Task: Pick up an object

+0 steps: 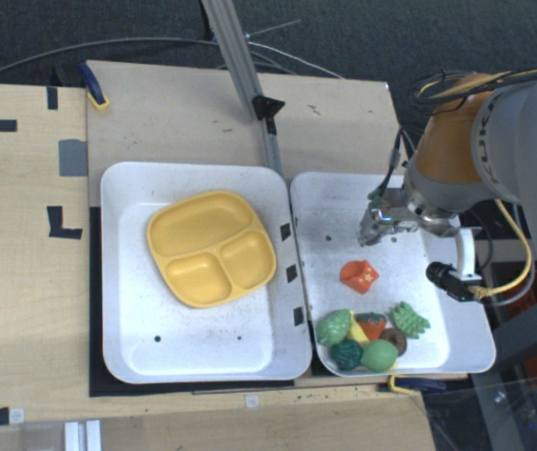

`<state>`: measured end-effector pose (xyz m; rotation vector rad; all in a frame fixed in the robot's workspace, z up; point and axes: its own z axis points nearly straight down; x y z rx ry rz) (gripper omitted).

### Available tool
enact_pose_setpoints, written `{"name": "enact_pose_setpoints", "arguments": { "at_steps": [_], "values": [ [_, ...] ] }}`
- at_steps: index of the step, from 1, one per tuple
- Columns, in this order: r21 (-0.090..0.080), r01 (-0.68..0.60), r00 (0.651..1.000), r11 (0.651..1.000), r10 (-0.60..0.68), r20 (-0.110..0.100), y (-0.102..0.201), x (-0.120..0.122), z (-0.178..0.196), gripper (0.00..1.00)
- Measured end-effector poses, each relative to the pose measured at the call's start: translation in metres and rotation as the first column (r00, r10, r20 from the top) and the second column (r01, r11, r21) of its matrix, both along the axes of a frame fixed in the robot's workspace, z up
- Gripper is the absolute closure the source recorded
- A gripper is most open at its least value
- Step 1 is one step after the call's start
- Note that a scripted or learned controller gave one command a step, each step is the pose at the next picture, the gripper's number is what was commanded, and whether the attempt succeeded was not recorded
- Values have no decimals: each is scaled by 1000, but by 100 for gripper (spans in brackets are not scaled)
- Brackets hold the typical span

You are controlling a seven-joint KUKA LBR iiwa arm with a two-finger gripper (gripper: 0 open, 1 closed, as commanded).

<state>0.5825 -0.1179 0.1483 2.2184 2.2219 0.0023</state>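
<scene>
My pincer (374,230) hangs over the upper part of the right bin (339,195), reached in from the right on my grey arm with its orange band (447,148). From this slant I cannot tell how it is set, and nothing shows in its grip.

The nearest thing to pick is an orange-red block (360,275), lying alone on the white floor of the right bin, a little below my pincer and apart from it. Bare bin floor lies all round the block, so nothing crowds it.

Further down, packed into the near corner of the same bin, is a cluster of toy food touching one another: a light green piece (335,327), a red piece (372,326), a frilly green piece (409,319), a dark teal piece (347,354), a round green one (378,355) and a small brown one (397,340) wedged between them. They press against the bin's near wall.

In the left bin (118,252) sits a yellow divided plate (212,247), tilted askew, with three compartments. A grey pole (236,45) slants over the table (24,205) from the top and ends at the wall between the two bins. A blue and yellow clamp (94,86) sits at the table's far edge, and black tape marks (60,223) lie on the left of the table. A yellow cable (517,261) loops beside my wrist at the right.
</scene>
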Motion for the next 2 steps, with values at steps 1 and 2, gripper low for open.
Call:
{"name": "enact_pose_setpoints", "arguments": {
  "at_steps": [1,2],
  "values": [
    [0,0,1000,1000,0,1,0,1,53,100],
    [2,-4,1000,1000,4,-4,45,-8,63,100]
  ]
}}
